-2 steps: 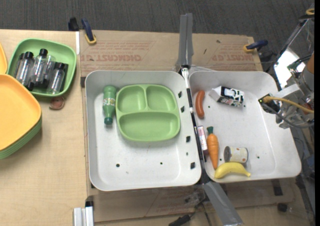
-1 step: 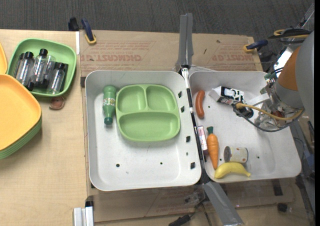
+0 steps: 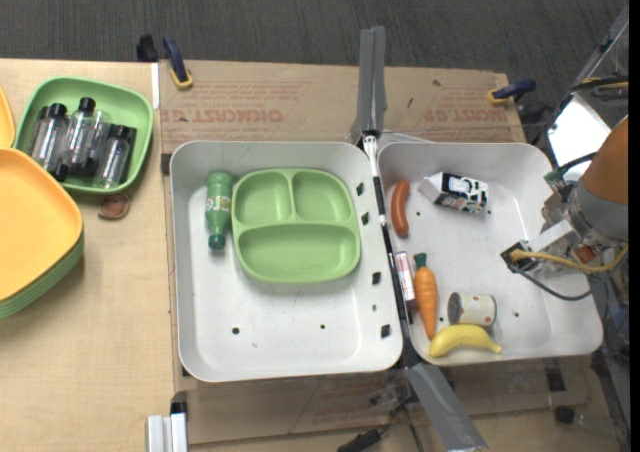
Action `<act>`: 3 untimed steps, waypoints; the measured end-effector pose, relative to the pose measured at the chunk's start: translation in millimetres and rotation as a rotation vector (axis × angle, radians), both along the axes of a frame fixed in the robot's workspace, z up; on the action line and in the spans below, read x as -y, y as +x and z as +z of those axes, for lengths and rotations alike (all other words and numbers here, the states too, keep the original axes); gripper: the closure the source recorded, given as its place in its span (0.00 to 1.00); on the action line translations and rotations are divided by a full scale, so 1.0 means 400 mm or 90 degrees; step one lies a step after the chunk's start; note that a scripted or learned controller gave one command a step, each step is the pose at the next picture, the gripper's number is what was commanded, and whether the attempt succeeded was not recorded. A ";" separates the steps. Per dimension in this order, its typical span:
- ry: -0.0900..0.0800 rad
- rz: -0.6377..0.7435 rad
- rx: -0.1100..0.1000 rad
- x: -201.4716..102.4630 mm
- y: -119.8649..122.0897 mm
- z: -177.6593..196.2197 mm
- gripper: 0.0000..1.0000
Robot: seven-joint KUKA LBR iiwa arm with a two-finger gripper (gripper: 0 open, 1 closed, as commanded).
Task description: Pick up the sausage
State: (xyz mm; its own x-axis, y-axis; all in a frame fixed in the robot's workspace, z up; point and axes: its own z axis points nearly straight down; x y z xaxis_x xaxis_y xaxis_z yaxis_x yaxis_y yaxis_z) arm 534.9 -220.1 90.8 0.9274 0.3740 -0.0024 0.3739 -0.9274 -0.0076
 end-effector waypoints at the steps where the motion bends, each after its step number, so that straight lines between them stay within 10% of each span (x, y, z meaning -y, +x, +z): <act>1: -0.004 -0.110 0.000 -0.108 0.102 0.000 1.00; 2: -0.002 -0.057 0.000 0.003 0.043 0.016 1.00; 3: -0.003 -0.116 0.000 -0.147 0.003 -0.001 1.00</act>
